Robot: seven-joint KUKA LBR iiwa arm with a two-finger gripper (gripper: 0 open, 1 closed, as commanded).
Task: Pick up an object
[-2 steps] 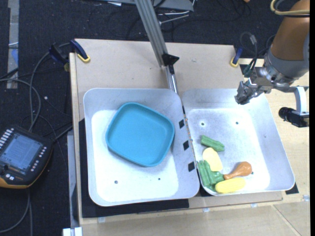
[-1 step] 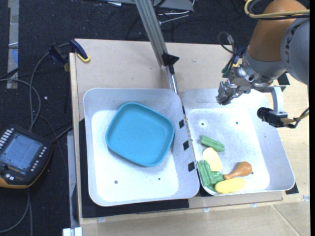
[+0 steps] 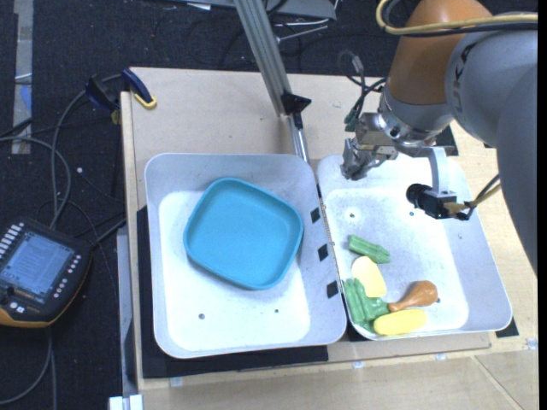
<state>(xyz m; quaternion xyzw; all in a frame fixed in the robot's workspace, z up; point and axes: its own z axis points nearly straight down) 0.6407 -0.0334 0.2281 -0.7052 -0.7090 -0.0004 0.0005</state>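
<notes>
From above, the grey arm's two-finger gripper [image 3: 352, 171] hangs over the far left corner of the right shallow white bin [image 3: 444, 254]; whether it is clenched I cannot tell. Green, pale yellow and brown plastic food pieces [image 3: 385, 293] cluster at that bin's near edge. A blue square plate [image 3: 244, 232] lies in the left white bin [image 3: 171, 314]

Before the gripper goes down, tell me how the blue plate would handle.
The blue plate looks rigid and probably light. Lying flat in the left bin, its low rim offers little grip. Its smooth surface might slip.
</notes>
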